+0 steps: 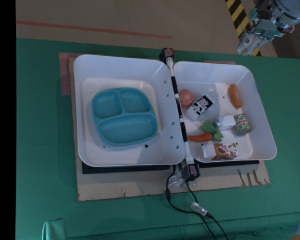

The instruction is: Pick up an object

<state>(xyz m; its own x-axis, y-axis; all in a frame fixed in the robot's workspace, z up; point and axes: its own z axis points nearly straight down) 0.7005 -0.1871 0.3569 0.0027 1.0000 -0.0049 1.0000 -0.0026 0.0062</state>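
The right bin [255,101] holds several toy foods: a pink round piece [186,97], a cow-print milk carton [200,107], an orange sausage [235,95], a green-patterned can [242,124], a small white carton [225,123], a carrot with green top [205,136] and an orange snack box [221,151]. My gripper [247,45] hangs at the top right, above and beyond the bin's far right corner, well apart from every object. Nothing is between its fingers.
The left bin [79,108] holds a teal divided plate [123,116]. A black-and-white divider bar [177,108] runs between the bins. Cables [197,208] trail off the cardboard base at the front. Yellow-black hazard tape [237,14] lies near the arm.
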